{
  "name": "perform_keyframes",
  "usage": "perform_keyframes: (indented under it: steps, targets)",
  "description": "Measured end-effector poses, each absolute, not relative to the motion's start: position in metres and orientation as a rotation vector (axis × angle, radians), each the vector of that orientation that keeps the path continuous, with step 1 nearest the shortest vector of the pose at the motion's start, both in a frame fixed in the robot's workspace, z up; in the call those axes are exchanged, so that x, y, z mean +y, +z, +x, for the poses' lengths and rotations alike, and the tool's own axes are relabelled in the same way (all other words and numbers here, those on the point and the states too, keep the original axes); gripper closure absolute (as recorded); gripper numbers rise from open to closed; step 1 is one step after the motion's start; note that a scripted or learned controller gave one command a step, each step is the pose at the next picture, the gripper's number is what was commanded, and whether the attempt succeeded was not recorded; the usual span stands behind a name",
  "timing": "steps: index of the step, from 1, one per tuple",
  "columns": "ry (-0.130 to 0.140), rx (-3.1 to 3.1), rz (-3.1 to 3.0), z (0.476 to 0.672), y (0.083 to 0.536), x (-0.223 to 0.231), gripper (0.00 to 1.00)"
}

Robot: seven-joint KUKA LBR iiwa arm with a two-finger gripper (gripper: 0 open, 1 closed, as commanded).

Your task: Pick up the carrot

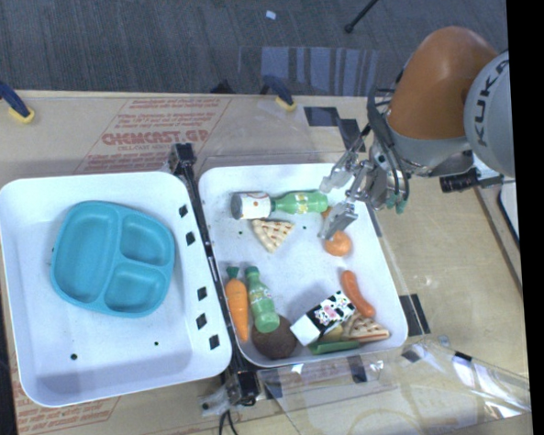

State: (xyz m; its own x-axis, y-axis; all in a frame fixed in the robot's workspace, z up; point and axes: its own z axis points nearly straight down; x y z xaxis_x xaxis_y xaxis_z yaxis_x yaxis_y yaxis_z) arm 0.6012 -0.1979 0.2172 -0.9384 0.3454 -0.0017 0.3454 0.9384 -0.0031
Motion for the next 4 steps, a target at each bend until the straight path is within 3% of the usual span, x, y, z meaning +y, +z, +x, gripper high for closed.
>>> perform_keyframes:
  steps: [1,2,3,4]
  targets:
    - [0.002,3.115,0.448,0.578,0.159,-0.120,0.00]
    - [0.000,3.086,0.599,0.545,0.193,-0.048,0.00]
    - [-0.003,3.082,0.606,0.564,0.192,-0.064,0.00]
    - [-0.003,3.128,0.277,0.568,0.216,-0.106,0.00]
